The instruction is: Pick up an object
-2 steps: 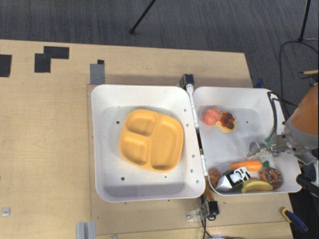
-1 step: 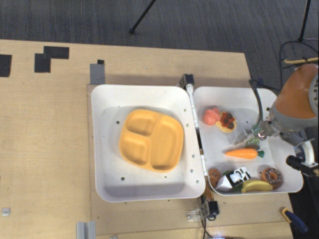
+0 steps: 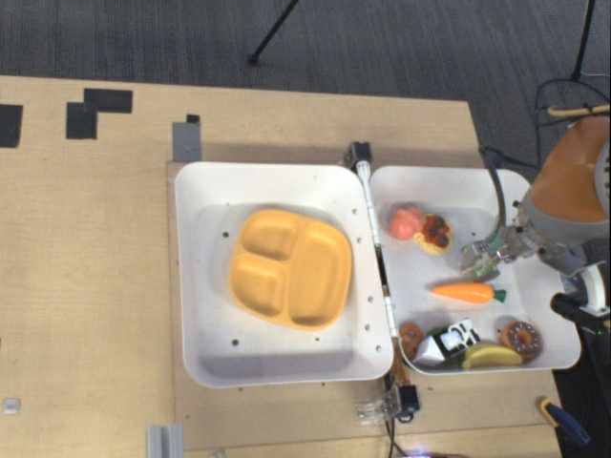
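orange and plastic-looking, the toy carrot (image 3: 465, 293) lies flat near the middle of the right bin (image 3: 449, 191), green tip toward the arm's side; everything below is placed against it. the end effector (image 3: 485, 257) hangs just above and slightly right of the carrot's green end, over the bin floor, with the grey arm (image 3: 573, 208) and its orange band running off to the right. its fingers are small and blurred against the white, so i cannot tell how far apart they stand, and nothing can be made out between them.

up and left of the carrot sits a pink rounded toy (image 3: 405, 222), touching a small yellow and dark red piece (image 3: 434, 233) on its right. below the carrot, along the bin's near wall, a brown ring-shaped toy (image 3: 411, 334) lies at the left, then a black and white object (image 3: 451, 340), a banana (image 3: 491, 356) just beside it, and a chocolate doughnut (image 3: 521, 337) at the right.

well to the left of the carrot, in the left bin (image 3: 200, 284), a yellow divided plate (image 3: 289, 266) rests at a slight slant near the centre. both bins sit on the pale wooden bench (image 3: 86, 284).
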